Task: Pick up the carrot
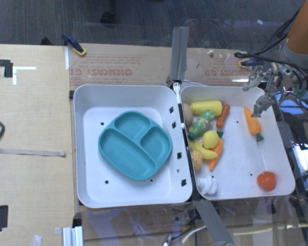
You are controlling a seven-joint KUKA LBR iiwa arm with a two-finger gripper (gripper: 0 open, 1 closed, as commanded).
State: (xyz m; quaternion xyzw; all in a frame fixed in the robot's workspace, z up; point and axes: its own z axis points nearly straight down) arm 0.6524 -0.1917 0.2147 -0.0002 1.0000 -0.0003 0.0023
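Observation:
An orange carrot point(252, 122) with a green stem end lies in the right bin point(277, 152), near its far right side. My gripper point(252, 100) hangs over the bin's far right corner, just above the carrot's upper end. It is open, one fingertip point(257, 110) sits close to the carrot's tip, and nothing is between the fingers. Two more carrot-like pieces lie in the toy food pile, a darker orange one point(223, 116) and a short orange one point(215, 155).
The pile at the right bin's left side holds a yellow block point(206, 107), a green item point(199, 127), a lemon point(210, 139) and corn point(196, 159). A red tomato point(266, 181) lies near the front right. The left bin point(87, 178) holds a teal divided plate point(135, 145).

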